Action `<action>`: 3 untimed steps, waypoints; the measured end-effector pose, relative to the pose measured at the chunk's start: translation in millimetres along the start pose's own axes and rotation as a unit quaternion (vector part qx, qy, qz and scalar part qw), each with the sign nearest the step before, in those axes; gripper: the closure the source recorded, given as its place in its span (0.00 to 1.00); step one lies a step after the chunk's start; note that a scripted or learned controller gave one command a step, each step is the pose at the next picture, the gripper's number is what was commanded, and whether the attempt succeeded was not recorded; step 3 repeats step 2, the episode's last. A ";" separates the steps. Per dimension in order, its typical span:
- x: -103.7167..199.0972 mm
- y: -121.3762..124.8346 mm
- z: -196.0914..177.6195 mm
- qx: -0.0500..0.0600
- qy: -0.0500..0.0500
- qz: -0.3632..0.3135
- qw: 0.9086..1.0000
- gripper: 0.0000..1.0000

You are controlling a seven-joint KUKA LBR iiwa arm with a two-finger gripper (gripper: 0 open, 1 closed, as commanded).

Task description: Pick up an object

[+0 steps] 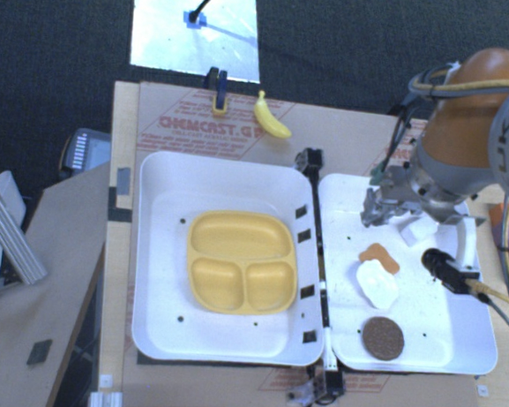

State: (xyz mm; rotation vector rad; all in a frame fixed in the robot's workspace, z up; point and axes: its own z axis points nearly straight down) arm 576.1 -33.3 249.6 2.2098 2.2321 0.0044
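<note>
Brown cardboard covers the bench [349,136], with dark carpet behind it. Two white bins sit side by side at centre frame. I see a yellow divided tray [241,262] lying flat in the left bin [156,260]. The arm [476,102] reaches in from the upper right, and its gripper [376,211] hangs over the upper left part of the right bin [455,335]; I cannot tell whether it is open or closed. Just below it lie an orange piece [379,255] touching a white lump [377,285], and lower still a brown disc [383,338]. A small white block [414,229] lies just right of the gripper. A banana [271,118] rests on the cardboard behind the bins.
</note>
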 end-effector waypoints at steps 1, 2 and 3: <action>51.6 8.0 -1.5 0.000 0.000 0.000 1.000 1.00; 102.0 24.2 -0.4 0.000 0.000 0.000 1.000 1.00; 102.0 24.2 -0.4 0.000 0.000 0.000 1.000 1.00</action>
